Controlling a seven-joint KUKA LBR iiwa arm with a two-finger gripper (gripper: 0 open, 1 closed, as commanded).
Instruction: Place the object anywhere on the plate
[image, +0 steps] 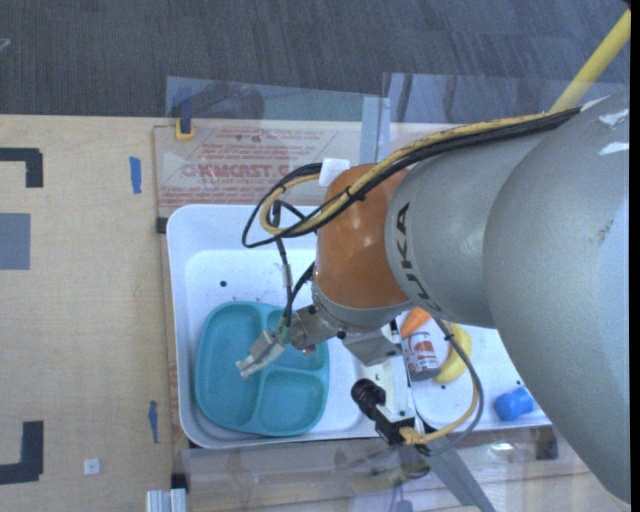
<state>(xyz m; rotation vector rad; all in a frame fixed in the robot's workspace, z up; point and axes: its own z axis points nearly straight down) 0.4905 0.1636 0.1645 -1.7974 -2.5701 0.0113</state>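
Hand (258, 357) hangs low over the teal plate (262, 400), fingers slightly parted. Whether they grip anything, I cannot tell.

Smooth teal plastic plate (262, 400) in a glossy white bin (200, 250).

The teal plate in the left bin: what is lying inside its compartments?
The teal plate shows bare compartments at its left and bottom. The gripper hangs over its upper middle, and the arm covers its upper right, so anything lying there is hidden.
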